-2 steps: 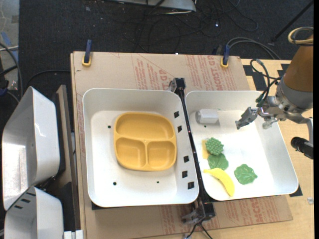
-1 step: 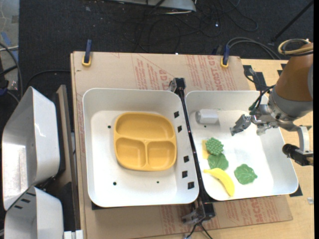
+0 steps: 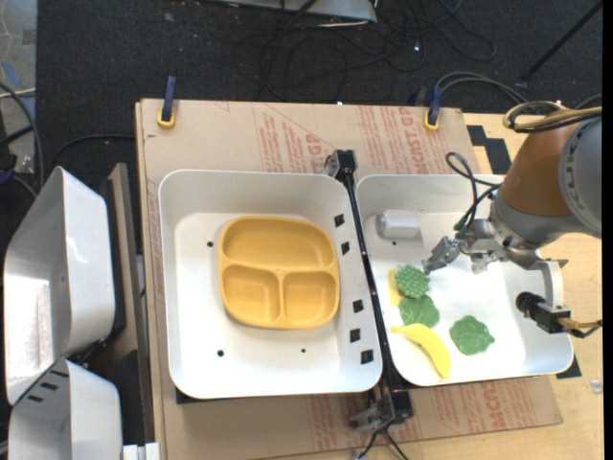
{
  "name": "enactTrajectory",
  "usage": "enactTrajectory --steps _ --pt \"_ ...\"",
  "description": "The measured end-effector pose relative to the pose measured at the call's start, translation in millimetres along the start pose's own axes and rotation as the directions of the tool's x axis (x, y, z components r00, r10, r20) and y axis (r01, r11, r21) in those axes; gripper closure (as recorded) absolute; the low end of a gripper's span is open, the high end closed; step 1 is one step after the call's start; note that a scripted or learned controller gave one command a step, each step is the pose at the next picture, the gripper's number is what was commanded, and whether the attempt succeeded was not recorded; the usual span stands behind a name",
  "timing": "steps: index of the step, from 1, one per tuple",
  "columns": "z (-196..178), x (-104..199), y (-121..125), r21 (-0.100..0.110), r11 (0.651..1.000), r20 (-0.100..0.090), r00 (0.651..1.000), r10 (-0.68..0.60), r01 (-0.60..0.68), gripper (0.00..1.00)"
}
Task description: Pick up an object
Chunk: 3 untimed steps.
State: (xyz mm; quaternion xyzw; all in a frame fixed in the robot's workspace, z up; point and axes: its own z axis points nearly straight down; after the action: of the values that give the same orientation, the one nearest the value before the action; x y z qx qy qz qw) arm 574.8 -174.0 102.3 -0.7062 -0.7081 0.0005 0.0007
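You've got the gripper [image 3: 442, 254] low over the right bin [image 3: 546, 357], with the grey arm [image 3: 551, 185] and its orange band coming in from the right. The metal fingers point left toward the bin's middle. They're too small and dark against the white floor for me to tell how far apart they are, and I see nothing between them.

Right bin contents, all loose on the smooth white plastic floor:
- A green waffle-textured toy piece [image 3: 412, 280], roundish with a grid surface, just left of and below the fingertips. It's close, but I can't confirm contact.
- A green leaf-shaped piece [image 3: 420, 310], lobed and matte, directly below the waffle piece and touching or almost touching it.
- A second green leaf piece [image 3: 471, 334], flatter with a scalloped outline, lying apart to the right.
- A yellow toy banana [image 3: 429, 346], curved and glossy, near the bin's front edge and just below the first leaf.
- A small grey rectangular block [image 3: 398, 225] with rounded corners, near the back left, well clear of the rest.

The left bin [image 3: 182, 286] holds a yellow plastic divided tray [image 3: 280, 270]. It's a rounded rectangle with three compartments and lies flat near the middle.

Both bins are shallow with rounded corners and sit side by side on a cardboard-covered bench [image 3: 287, 127]. A black divider strip [image 3: 356, 257] runs between them.
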Motion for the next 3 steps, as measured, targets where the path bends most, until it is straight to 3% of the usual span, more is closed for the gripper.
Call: enactTrajectory --steps 1,2,3 --pt "10 0 0 -0.001 1.0 0.001 1.0 0.002 -0.002 0.0" --pt "0 0 1 -0.003 1.0 0.001 1.0 0.003 -0.003 1.0" --pt "-44 5 -3 -0.005 1.0 0.001 1.0 0.0 0.0 1.0"
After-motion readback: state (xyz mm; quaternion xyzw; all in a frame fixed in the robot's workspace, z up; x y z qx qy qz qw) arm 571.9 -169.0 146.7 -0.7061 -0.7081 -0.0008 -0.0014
